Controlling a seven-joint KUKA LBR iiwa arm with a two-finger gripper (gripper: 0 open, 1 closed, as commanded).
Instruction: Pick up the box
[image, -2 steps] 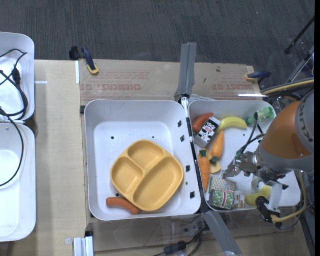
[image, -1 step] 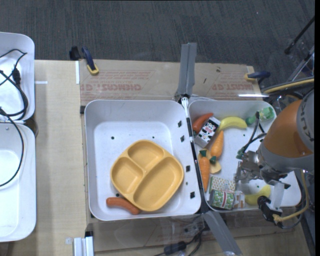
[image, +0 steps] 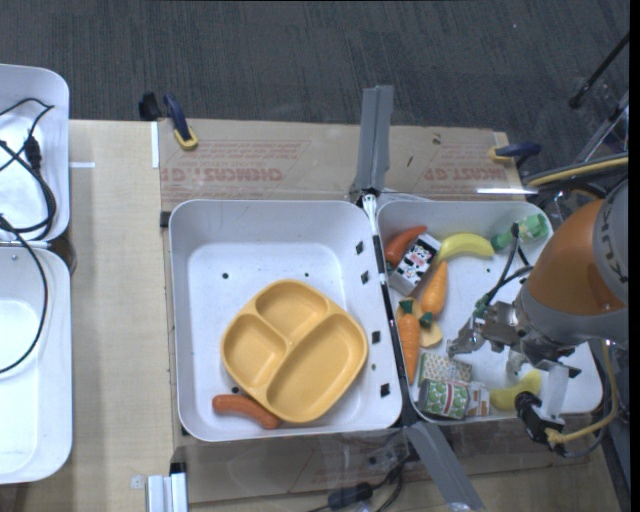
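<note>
A small box with a green and white print (image: 445, 392) lies flat near the front wall of the right bin (image: 455, 207). A second small carton, black and white (image: 415, 262), lies farther back between two carrots. My gripper (image: 482, 335) hangs over the middle of the right bin, just above and to the right of the green printed box and apart from it. Nothing shows in its grasp. The grey arm with its orange band (image: 580, 270) covers the bin's right side.
In the right bin lie carrots (image: 433, 288), a banana (image: 466, 244), a green item (image: 533, 225) and a yellow item (image: 515, 395) by the arm. The left bin (image: 200, 300) holds a yellow divided plate (image: 295, 350) and a sausage (image: 245, 408).
</note>
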